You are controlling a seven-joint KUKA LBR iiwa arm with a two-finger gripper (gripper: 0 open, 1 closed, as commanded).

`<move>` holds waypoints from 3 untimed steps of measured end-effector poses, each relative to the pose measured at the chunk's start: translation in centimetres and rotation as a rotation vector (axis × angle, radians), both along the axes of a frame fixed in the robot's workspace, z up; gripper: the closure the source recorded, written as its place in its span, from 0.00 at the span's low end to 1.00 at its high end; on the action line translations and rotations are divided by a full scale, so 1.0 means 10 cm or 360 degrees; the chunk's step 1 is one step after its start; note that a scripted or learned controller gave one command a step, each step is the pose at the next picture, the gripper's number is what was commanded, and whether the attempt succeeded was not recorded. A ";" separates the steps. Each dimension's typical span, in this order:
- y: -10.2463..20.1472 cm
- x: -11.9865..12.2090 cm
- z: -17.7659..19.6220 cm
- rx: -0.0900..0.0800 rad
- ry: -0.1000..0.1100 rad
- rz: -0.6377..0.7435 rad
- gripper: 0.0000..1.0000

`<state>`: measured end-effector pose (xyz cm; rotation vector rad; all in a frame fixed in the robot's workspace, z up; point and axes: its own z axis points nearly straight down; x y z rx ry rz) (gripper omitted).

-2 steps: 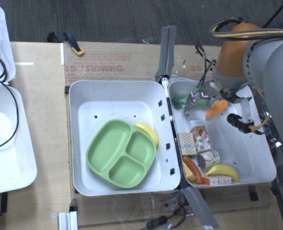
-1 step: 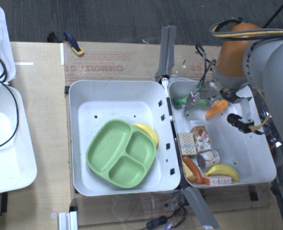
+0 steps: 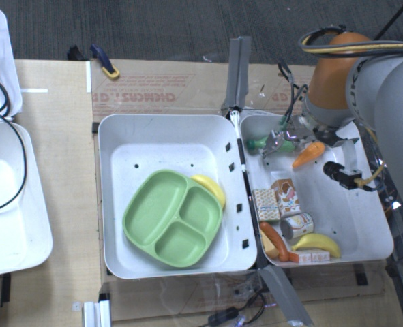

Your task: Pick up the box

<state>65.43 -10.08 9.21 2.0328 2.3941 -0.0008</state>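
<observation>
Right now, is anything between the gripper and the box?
Nothing visible. The gripper is at the right bin's far end by a carrot; bare floor separates it from the box.

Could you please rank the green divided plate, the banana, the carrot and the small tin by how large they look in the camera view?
Largest to smallest:
1. green divided plate, by far
2. banana
3. carrot and small tin: too alike to rank, and the arm overlaps the carrot's upper end.
</observation>
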 end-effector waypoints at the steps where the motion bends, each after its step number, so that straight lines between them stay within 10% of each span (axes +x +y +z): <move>1: 0.00 0.00 0.00 0.0000 0.0000 0.0000 0.00; 3: 0.00 0.00 0.00 0.0000 0.0000 0.0000 0.00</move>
